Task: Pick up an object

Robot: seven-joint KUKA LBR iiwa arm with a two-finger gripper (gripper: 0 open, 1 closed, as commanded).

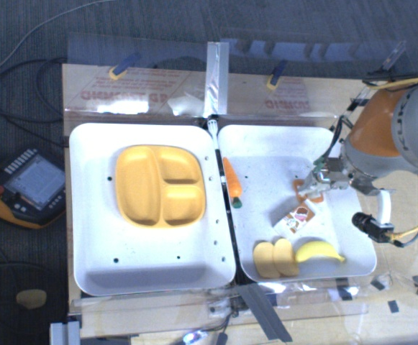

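Scene: Where the grey arm with its orange band reaches in over the right white bin, the claw sits low near that bin's right edge.
Claw state: cannot tell; the tips are too small and cluttered to read, and nothing is clearly between them.
Nearest target: a small orange piece just beside the claw, and a small white carton with red print a little nearer the front edge.
Other objects: a yellow plastic banana and a tan bread-like toy at the front edge; an orange plastic carrot along the left wall.
Left bin: a yellow divided plastic tray in the middle of the left white bin.
Risk: likely a glancing close that nudges the small piece aside, since it lies flat and close to the carton.
Second risk: the tips could scrape the bin floor if the descent runs deep.
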